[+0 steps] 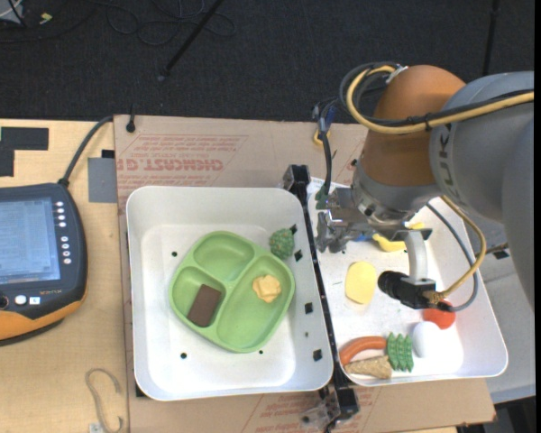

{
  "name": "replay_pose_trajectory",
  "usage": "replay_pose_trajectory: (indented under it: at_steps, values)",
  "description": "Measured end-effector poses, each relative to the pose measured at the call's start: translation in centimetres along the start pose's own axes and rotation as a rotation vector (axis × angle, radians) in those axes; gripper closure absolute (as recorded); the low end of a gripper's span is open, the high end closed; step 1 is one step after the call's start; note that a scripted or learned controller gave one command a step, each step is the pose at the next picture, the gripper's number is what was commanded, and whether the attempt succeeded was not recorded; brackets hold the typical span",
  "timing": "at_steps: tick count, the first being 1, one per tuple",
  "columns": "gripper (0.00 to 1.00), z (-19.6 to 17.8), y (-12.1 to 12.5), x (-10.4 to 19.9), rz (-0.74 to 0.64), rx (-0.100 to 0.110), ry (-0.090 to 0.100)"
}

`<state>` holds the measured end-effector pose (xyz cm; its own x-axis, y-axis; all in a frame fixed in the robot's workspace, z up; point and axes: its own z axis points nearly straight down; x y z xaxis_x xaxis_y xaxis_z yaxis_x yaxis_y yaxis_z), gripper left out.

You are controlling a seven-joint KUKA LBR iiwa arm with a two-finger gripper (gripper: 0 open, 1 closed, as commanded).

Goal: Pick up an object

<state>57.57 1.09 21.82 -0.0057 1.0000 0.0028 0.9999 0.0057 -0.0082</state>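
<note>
Yellow toy [361, 282] in right bin [487, 350], just below-right of fingers [329, 234]

Taking the green divided plate [232, 289] in the left bin as your landmark, you are looking at a brown block [204, 304] lying in its lower-left compartment and a yellow lump [268, 287] sitting in its right compartment. A green broccoli piece [282, 241] is resting just off its upper-right rim. Well to its right, a yellow lemon-like piece [361, 282] is lying flat, and a carrot [362, 346], a green ridged piece [398, 351] and a white egg [426, 339] are clustering lower right.
</note>
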Motion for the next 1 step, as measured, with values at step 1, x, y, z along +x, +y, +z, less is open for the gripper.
replay_pose_trajectory:
  at_steps: [1]
  values:
    - [1.0,0.53,-0.1,5.59,0.0,0.0,-0.001]
